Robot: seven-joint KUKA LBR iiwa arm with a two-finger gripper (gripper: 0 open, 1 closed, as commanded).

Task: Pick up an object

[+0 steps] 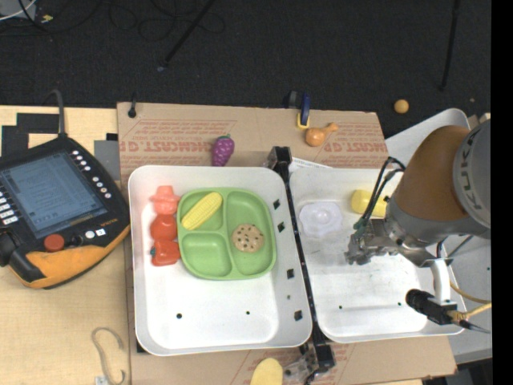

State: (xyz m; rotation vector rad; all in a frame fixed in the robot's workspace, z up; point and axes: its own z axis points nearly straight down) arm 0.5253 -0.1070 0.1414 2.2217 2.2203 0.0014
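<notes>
in the right bin point(377, 315), the clear plastic cup point(321, 217) lies at its upper left part, the yellow block point(361, 200) is just right of the cup, and the gripper point(358, 249) hangs below the block. the cup looks light, thin and slippery, so its rim seems the best place to hold; it seems upright, with no clear long axis. i cannot tell the state of the gripper or if it holds anything.

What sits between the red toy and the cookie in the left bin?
In the camera view, the corn cob lies between the red toy and the cookie, in the upper-left compartment of the green tray.
</notes>
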